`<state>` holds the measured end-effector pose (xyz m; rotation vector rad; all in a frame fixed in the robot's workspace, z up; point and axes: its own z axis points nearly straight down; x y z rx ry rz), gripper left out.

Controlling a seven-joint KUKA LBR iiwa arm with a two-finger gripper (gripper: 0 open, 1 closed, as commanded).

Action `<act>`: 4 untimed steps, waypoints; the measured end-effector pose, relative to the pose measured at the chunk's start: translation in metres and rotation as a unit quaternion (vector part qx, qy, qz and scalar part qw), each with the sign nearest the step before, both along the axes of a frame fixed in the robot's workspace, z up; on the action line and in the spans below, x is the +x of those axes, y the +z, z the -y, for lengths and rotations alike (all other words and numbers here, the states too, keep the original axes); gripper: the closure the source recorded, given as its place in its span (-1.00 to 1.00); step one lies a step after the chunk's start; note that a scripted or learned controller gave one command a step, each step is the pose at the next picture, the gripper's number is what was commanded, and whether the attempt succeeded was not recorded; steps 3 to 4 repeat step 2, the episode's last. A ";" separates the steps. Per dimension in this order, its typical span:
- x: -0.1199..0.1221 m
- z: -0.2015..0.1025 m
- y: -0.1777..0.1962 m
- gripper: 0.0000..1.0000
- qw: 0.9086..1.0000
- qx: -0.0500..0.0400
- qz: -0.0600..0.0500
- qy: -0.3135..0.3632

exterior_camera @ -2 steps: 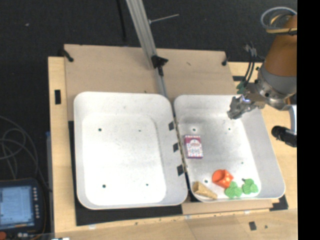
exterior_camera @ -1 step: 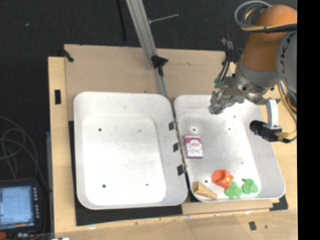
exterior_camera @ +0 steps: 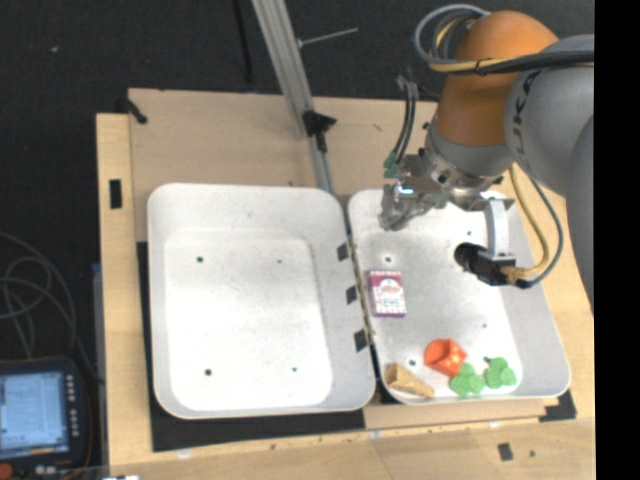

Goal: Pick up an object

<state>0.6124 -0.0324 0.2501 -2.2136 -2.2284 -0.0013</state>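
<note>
My gripper (exterior_camera: 396, 211) hangs over the far left corner of the right bin (exterior_camera: 530, 313), fingers pointing down, with nothing visible between them. A small purple and white box (exterior_camera: 387, 293) lies near the bin's left wall, below the gripper. Along the near edge sit a red-orange pepper-like object (exterior_camera: 444, 355), a green leafy toy (exterior_camera: 484, 377) and a tan wedge (exterior_camera: 408, 379). All of these lie well apart from the gripper.
The left bin (exterior_camera: 250, 298) lies beside the right one. A metal pole (exterior_camera: 290, 68) slants down to the bench behind the bins. A black cable fitting (exterior_camera: 485, 263) hangs from the arm over the right bin. A screen (exterior_camera: 40, 408) stands at the lower left.
</note>
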 end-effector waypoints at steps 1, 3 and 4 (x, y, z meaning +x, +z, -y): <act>0.006 -0.057 -0.008 1.00 1.000 0.000 0.000 0.000; 0.024 -0.118 -0.006 1.00 1.000 0.000 0.001 0.001; 0.024 -0.118 -0.006 1.00 1.000 0.000 0.001 0.001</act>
